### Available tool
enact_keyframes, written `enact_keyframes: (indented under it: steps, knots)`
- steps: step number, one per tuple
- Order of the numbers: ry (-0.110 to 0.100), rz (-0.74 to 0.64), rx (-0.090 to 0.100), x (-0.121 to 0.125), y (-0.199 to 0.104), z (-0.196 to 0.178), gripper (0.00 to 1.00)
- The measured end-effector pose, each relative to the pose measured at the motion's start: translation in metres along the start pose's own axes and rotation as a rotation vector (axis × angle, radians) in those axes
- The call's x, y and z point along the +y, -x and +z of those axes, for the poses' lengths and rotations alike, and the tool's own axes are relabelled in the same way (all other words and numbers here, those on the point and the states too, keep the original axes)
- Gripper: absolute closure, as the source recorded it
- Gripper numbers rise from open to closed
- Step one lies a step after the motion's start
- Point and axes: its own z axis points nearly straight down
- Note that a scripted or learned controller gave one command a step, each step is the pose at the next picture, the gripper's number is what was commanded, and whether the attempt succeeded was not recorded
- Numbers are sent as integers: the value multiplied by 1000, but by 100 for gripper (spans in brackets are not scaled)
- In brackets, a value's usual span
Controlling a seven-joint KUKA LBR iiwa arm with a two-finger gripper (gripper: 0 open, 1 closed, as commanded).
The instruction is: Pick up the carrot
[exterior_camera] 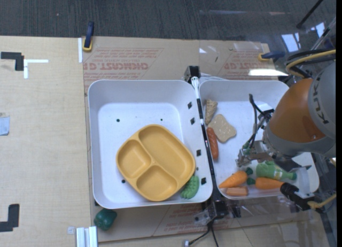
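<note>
The carrot (233,179) lies along the near edge of the right bin (243,93), tip toward the dividing wall. The gripper (249,156) hangs just above it, seemingly poised to descend; whether it is spread or clenched I cannot tell.

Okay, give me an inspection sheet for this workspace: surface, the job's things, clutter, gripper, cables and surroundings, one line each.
Surface: wooden bench with cardboard under two white bins, the left bin and the right bin.
Job's things: carrot lies in the right bin, near its front edge.
Clutter: yellow divided plate and a green vegetable in the left bin; sausage, bread slice, green bottle in the right bin; a dark green item on the bench outside.
Gripper: gripper is low over the right bin, just above the carrot; finger state unclear.
Cables: black cables run along the arm.
Surroundings: dark carpet beyond the bench.
</note>
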Motion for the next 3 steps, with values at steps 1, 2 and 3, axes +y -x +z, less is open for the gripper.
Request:
enact_keyframes:
  steps: [1,2,3]
  knots:
    - [0,1,0,0,0,0,0]
    - [-4,118,3,-3,0,9,0]
    - [8,514,-2,0,1,7,0]
